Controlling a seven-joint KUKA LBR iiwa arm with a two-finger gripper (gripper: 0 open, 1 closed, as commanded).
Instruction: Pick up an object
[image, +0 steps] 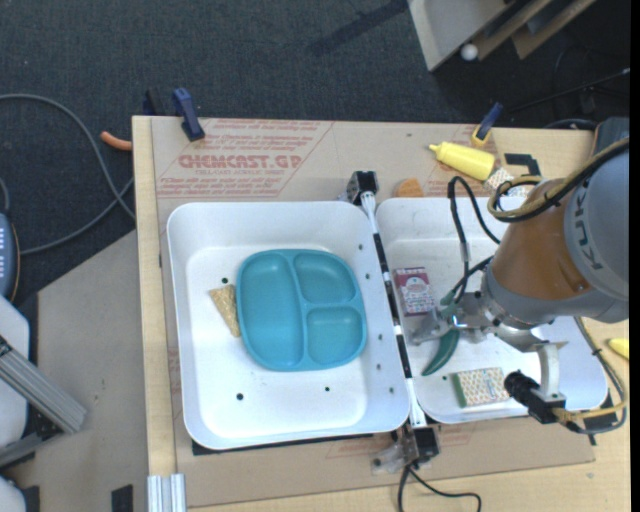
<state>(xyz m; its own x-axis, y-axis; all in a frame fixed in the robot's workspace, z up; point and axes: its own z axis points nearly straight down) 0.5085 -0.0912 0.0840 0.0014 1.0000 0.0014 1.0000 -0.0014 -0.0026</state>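
While I watch from the overhead camera, biggest thing on the bench is the left bin, with a teal divided plate sitting near its middle. A tan cracker-like piece pokes out from under the plate's left edge. Right bin sits just beside it, joined by black clips along the shared wall.

Arm comes in from the right and hangs over the right bin, orange band above the wrist. Gripper is low at the bin's left side, near the shared wall. I can't tell its opening or whether it has hold of anything; the wrist body blocks the view.

Green pepper-shaped item lies right at the gripper, touching or just under it, can't say which. Small maroon packet lies just above it. Patterned green-edged card lies below, near the bin's front wall. Yellow bottle-like item lies on the bench behind the right bin.
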